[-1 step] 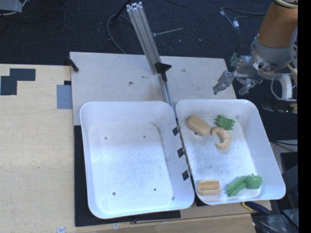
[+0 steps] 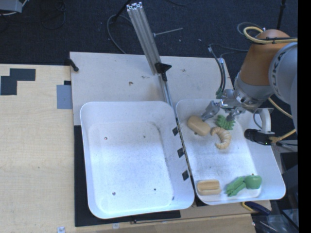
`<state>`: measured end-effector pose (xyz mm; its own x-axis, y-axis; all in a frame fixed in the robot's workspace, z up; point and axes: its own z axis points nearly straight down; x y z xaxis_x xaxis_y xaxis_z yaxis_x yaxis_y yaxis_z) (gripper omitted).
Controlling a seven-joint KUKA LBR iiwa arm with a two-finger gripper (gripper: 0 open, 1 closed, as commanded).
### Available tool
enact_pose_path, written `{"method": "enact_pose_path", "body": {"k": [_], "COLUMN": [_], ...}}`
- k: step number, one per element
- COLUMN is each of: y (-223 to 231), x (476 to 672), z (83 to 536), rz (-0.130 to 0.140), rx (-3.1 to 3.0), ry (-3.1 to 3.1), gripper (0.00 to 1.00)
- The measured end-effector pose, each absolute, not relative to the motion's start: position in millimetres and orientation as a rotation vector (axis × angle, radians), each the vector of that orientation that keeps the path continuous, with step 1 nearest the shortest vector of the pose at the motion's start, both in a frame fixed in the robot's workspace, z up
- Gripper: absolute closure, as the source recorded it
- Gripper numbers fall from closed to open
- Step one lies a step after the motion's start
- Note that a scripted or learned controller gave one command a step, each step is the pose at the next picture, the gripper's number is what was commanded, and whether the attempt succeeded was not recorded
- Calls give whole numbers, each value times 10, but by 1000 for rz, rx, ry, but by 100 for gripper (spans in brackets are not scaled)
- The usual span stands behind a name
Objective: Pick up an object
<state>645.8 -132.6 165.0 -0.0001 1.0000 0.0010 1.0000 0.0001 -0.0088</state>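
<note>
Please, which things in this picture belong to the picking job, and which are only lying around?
Belonging to the job:
gripper, over the right bin
tan oval piece
curled tan piece
small green piece below the gripper
tan block
green toy

Only lying around:
left bin
metal rail
cables

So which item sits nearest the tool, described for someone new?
Look in the right-hand white bin, at its far end under the tool. There lies a small leafy green plastic piece. Its neighbours are tan: a rounded block and a curled croissant shape.
</note>
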Motion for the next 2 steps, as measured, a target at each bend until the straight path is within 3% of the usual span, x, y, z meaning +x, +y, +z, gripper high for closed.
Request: {"method": "enact_pose_path", "body": {"k": [1,2], "y": [-1478,-938], "x": [5993,5174], "z": [885,920], "rz": [5,-1], "rx": [-2220,-2220], "ry": [-2217,-2223], "gripper": [0,0]}}
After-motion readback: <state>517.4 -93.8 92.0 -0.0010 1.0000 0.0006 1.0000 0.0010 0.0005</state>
